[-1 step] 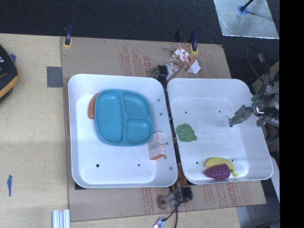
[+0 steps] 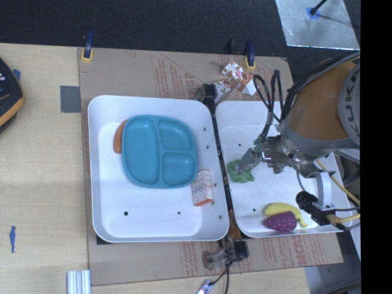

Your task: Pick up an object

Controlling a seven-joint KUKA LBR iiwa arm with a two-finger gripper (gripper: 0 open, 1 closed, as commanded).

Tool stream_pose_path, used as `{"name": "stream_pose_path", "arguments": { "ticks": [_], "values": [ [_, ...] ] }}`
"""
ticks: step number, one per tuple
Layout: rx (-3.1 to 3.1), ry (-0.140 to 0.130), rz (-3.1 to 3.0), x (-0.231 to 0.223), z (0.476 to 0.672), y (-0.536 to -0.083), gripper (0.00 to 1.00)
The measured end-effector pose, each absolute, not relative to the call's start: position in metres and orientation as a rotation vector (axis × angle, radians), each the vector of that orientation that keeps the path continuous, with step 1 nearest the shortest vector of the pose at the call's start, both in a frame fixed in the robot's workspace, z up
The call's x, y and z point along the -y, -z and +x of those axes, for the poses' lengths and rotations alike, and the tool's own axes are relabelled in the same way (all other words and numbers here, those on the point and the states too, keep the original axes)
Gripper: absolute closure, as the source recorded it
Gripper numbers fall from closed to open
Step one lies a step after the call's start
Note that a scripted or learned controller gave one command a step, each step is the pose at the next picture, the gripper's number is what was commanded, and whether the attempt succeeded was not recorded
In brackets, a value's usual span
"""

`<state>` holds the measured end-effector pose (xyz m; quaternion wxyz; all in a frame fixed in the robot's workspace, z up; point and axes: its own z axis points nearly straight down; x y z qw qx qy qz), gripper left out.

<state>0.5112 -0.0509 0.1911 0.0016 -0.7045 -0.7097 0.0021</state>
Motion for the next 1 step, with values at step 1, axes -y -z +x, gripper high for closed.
{"name": "stream_pose_path", "arguments": {
  "ticks": [1],
  "values": [
    [2.223,-0.005,-2.217,0.1355,0.4835,-0.1796,0.0]
  ]
}}
